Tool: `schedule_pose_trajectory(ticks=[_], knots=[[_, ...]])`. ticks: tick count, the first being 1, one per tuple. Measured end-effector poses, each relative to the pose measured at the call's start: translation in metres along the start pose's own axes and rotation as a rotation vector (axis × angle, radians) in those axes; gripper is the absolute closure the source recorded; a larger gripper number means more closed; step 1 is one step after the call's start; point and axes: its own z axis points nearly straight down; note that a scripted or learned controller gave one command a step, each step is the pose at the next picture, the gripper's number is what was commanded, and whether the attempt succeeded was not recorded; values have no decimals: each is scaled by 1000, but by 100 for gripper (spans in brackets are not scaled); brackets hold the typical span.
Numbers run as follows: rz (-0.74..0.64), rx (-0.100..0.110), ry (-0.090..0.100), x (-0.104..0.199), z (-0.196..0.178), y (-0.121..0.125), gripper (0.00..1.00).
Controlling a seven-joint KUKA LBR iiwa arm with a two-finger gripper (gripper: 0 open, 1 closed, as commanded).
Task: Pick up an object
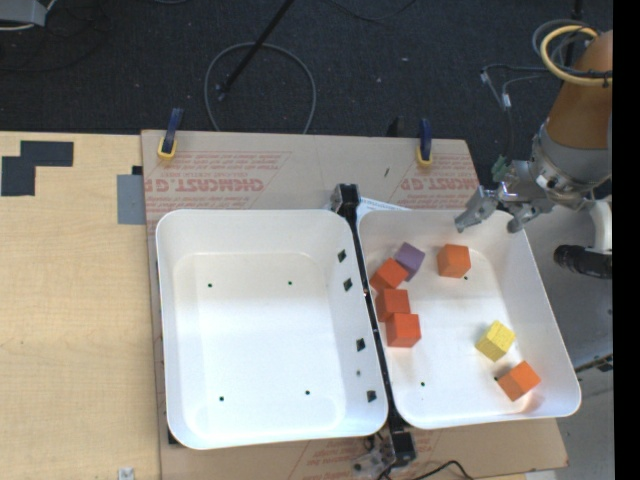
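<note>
Camera view: gripper (497,211) spread wide, holding nothing, hanging over the right bin's (560,363) far right corner. 6 blocks in that bin. Nearest target, the orange block (454,260), sits alone near the far edge. Risks: 3 blocks by the divider touch, so fingers would jam or shove; the front-right corner block (518,380) hugs the wall.

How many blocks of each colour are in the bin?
Orange cube-shaped blocks: 5, at and
Purple cube-shaped block: 1
Yellow cube-shaped block: 1
Total: 7 blocks, all in the right white plastic bin.
</note>
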Motion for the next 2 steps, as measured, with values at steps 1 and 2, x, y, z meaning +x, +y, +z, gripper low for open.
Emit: schedule_pose_trajectory(ticks=[1,2], knots=[[-1,4,1,4,43,-1,0],[0,6,1,3,107,-4,0]])
